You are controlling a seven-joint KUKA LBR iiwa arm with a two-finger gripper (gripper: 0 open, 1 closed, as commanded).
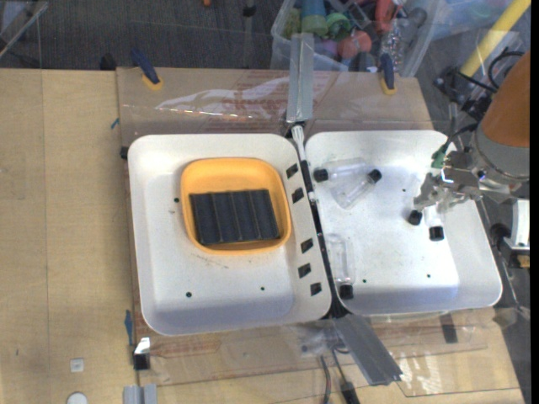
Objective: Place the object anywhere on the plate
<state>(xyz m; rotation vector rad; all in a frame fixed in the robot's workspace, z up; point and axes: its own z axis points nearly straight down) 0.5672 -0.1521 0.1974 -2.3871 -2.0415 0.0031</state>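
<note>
plate (192, 183): orange-yellow, sitting in the left bin (160, 297), a bit toward 12 o'clock from that bin's middle as I see it on my feed.

object: a dark ridged block (234, 216), lying flat on the plate. It fills most of the plate's well, with its long side running 9 to 3 o'clock. From here it looks fully inside the rim.

gripper (425, 225): over the right bin (459, 284), out toward the 3 o'clock side of that bin. It's well apart from the plate, with the divider between the bins in the way.

claw state: I read the two black fingertips (414, 217) as apart, one at about 10 o'clock of the other, and only white bin floor between them. It's gripping nothing.

arm: comes in from 3 o'clock, and the orange band (509, 112) is up near the frame edge at about 2 o'clock from the gripper.

other stuff in the right bin: a couple of clear tubes with black caps (349, 183) at about 10 o'clock of the bin. One more clear tube (338, 259) lies along the left wall, and its black end points to 6 o'clock.

background: a clear tote of colourful toys (354, 15) past the bins at 12 o'clock, and a blue clamp (150, 76) on the bench at about 11 o'clock.
</note>
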